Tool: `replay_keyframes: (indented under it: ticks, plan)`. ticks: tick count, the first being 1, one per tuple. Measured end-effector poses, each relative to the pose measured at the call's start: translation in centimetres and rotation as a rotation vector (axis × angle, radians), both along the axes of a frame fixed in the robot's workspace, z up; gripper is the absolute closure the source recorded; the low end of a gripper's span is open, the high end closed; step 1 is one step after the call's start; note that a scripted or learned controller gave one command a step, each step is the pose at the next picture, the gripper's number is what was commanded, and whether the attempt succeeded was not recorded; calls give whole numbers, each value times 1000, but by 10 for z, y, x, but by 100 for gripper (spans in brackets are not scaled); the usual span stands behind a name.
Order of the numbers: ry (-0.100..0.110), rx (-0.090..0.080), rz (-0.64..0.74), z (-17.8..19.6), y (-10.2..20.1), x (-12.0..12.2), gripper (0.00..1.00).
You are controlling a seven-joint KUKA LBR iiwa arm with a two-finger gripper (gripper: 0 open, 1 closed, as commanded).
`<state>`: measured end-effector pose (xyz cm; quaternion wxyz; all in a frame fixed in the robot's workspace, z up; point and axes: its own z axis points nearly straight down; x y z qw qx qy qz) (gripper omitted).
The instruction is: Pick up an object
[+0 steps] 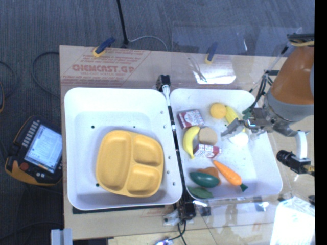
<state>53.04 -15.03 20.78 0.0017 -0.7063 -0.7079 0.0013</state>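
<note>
the grey arm with its orange band (pixel 299 73) comes in from the right of the frame and hangs over the right-hand shallow white bin (pixel 265 172). its pincer (pixel 236 128) sits above the upper right part of that bin, its fingers spread apart with nothing between them, just right of the toys and close to a small yellow banana-shaped piece (pixel 231 114).

the right bin holds the loose things. near its top lie a round yellow lemon-like ball (pixel 218 110) and, to the left, a small red and white carton (pixel 190 118). in the middle a curved yellow toy banana (pixel 190 140) lies beside a tan bread-like block (pixel 207 135), with a second small red and white packet (pixel 208 150) just below them. lower down, an orange toy carrot (pixel 228 172) lies at a slant, its green tip toward the lower right. a dark green oval vegetable (pixel 204 179) lies left of it, with a brown piece (pixel 210 171) touching its top and a flatter green piece (pixel 203 192) below.

the left-hand shallow white bin (pixel 82 106) carries a yellow plastic tray with three compartments (pixel 130 163), in its lower middle.

both bins rest on the brown cardboard-covered counter (pixel 102 68). a handheld controller with a lit screen (pixel 38 149) lies on the grey carpet at the left edge.
</note>
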Motion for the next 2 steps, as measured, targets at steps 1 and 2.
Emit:
replay_keyframes:
  ticks: [1,2]
  plan:
    - [11,4,44,-92,47,-50,0]
    - [-10,1,-332,-117,50,-44,0]
